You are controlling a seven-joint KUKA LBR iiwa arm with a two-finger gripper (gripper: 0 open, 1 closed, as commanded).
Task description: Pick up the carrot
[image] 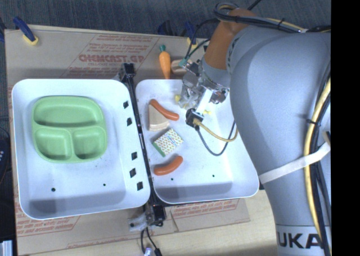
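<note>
Carrot (164, 63) outside bin, beside claw (188, 98)

Carrot (164, 63) behind right bin (236, 176)

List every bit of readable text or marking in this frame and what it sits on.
"CHEMCAST GP": red print on the brown sheet under the bins, clearest above the left bin.
Smaller red lines around it, repeated over the sheet: too blurred to read.
"UKA": white letters on the arm at bottom right, cut off at the left by the arm's edge.
</note>
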